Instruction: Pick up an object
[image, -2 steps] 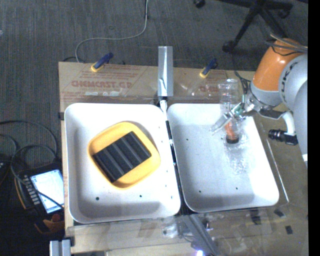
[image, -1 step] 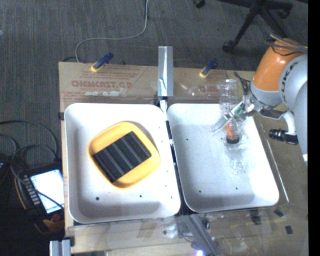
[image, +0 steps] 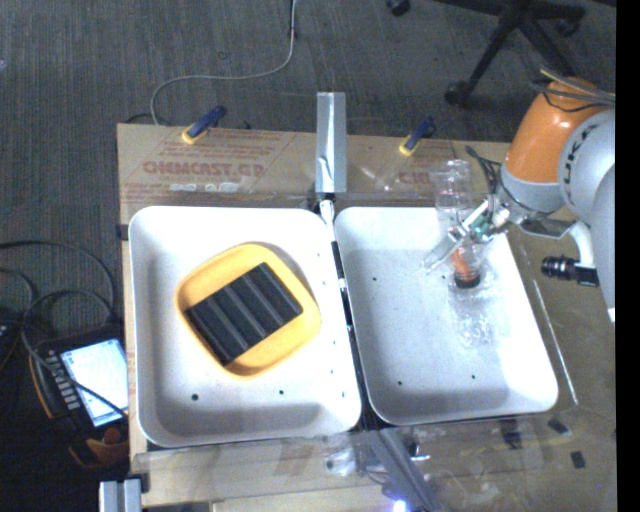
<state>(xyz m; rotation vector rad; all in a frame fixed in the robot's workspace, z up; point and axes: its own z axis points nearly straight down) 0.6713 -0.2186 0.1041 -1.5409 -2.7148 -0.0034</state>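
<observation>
A yellow, rounded block with a black ribbed top (image: 248, 308) lies in the middle of the left bin (image: 160, 400). In the right bin (image: 400, 350) a clear plastic bottle (image: 470, 318) with an orange and dark part (image: 464, 268) lies near the far right side, hard to make out against the white floor. My gripper (image: 468, 232) hangs over the bottle's upper end, at the end of the grey arm with its orange band (image: 545, 135). Whether it touches the bottle is unclear.
A metal post (image: 330, 140) stands behind the wall between the two bins. Two blue-and-yellow clamps (image: 203, 123) (image: 417, 135) hold the cardboard sheet at the back. A tablet and cables (image: 85, 375) lie on the floor to the left.
</observation>
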